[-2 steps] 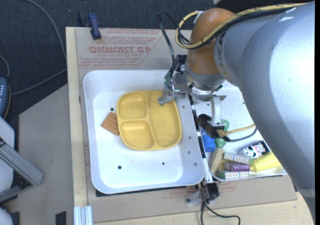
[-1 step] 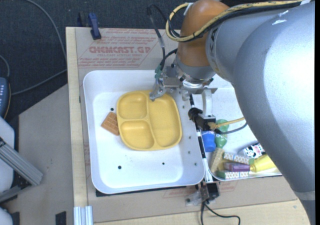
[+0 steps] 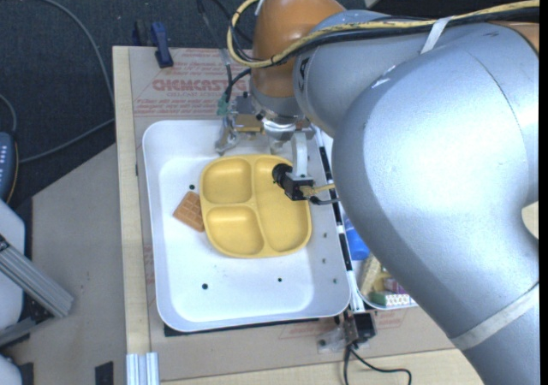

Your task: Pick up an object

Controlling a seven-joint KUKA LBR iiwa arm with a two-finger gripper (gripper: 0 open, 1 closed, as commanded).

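A yellow divided plate (image 3: 253,206) with three compartments lies in the upper middle of the left white bin (image 3: 244,298). A small brown waffle-like piece (image 3: 189,210) lies against the plate's left edge, partly tucked under it. My gripper (image 3: 259,145) hangs below the orange wrist band at the far rim of the plate, close above or touching it. A black part of the gripper (image 3: 288,180) rests at the plate's right rim. The view shows nothing lifted.
The big grey arm covers most of the right bin; a blue item (image 3: 356,247) and some colourful packaging (image 3: 382,282) peek out at its left edge. The near part of the left bin is bare white floor. Cables (image 3: 235,28) loop around the wrist.
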